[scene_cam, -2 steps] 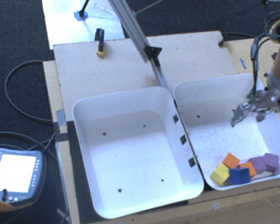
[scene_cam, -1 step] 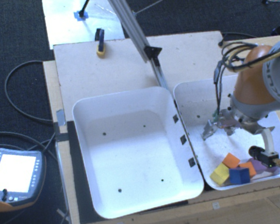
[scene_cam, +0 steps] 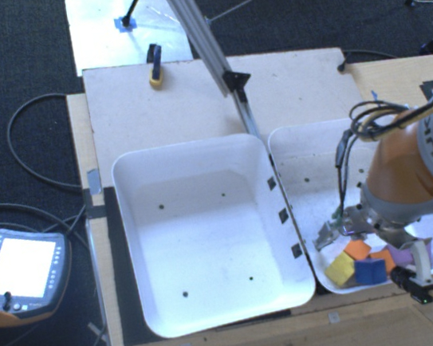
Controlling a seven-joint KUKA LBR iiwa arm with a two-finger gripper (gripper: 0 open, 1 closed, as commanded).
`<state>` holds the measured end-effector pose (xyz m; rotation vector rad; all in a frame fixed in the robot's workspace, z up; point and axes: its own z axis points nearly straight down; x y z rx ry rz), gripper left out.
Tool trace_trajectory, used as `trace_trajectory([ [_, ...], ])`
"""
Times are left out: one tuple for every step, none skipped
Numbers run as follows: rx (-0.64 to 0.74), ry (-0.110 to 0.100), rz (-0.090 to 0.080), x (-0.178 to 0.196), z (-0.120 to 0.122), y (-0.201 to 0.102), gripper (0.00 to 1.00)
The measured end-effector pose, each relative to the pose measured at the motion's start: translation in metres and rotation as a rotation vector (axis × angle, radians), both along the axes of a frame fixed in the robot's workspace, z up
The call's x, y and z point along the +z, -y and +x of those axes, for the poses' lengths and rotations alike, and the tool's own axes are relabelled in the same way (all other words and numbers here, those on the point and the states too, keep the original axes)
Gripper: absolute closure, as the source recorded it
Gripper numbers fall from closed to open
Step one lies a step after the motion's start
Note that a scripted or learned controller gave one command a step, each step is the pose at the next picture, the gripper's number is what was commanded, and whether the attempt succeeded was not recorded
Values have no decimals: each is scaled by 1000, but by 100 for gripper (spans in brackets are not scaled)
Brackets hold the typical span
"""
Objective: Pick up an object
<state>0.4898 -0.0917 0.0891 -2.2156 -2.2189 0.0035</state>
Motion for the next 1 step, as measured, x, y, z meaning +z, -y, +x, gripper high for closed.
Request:
trace_trajectory([
  [3,17,-5,142,-3,20,0],
])
